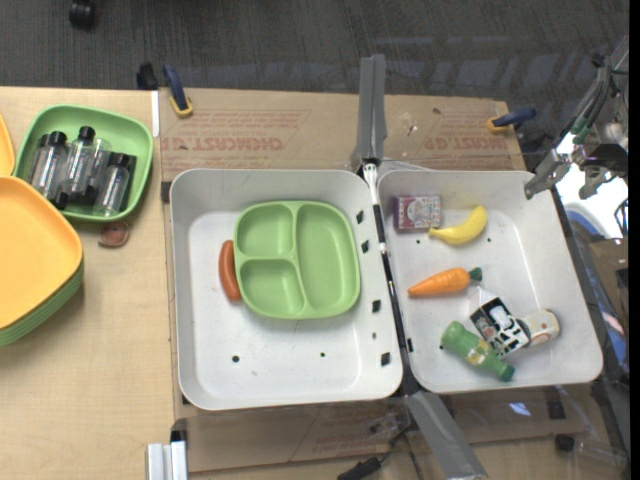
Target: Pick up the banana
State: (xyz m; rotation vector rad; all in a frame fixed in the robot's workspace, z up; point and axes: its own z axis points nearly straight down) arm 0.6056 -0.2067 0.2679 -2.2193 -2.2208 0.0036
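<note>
Nearest the camera, a green bottle (478,351) and a black-and-white labelled item (500,326) lie at the front of the right bin (570,268), with a carrot (445,282) just behind them. Farther back lies the banana (461,226), its long axis running left-low to right-high, beside a small pink box (417,211). It sits well to the left of the gripper (585,158), which hangs past the bin's far right corner; I cannot tell how its jaws stand.

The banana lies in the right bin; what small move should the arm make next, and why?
Probably the gripper should travel left and down toward the banana. It sits at the right bin's far right corner, well apart from the fruit. The banana lies free beside a small pink box, above the carrot.
</note>
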